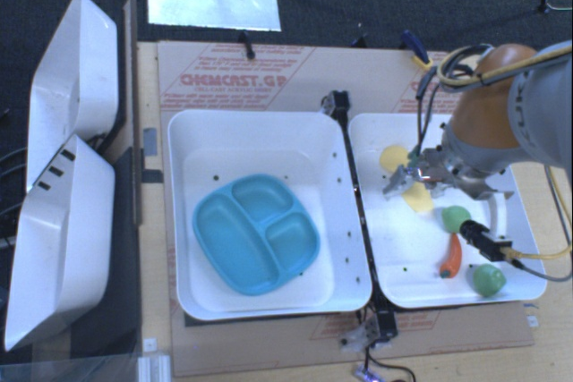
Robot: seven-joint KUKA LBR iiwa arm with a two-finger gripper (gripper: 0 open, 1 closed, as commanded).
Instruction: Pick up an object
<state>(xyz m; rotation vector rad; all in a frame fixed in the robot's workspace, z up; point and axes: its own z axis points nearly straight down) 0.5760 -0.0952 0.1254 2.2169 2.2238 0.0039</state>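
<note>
Left bin [188,282] holds the divided plate [256,232]. Right bin [394,282] holds the rest: the gripper [400,183] over two pieces at the back, three more objects [452,256] toward the front right.

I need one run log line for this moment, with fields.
arm: over right bin | gripper: above yellow piece | grasp: unclear | carrot: in bin | tray: left bin

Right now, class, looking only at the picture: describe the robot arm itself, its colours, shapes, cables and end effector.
The arm is a thick, rounded grey cylinder with a bulging orange band above the wrist. Dark cables loop beside that band toward the wrist, along with a thin yellow one. The end effector is a small grey metallic assembly; a black part with a yellow cable juts out lower down.
</note>
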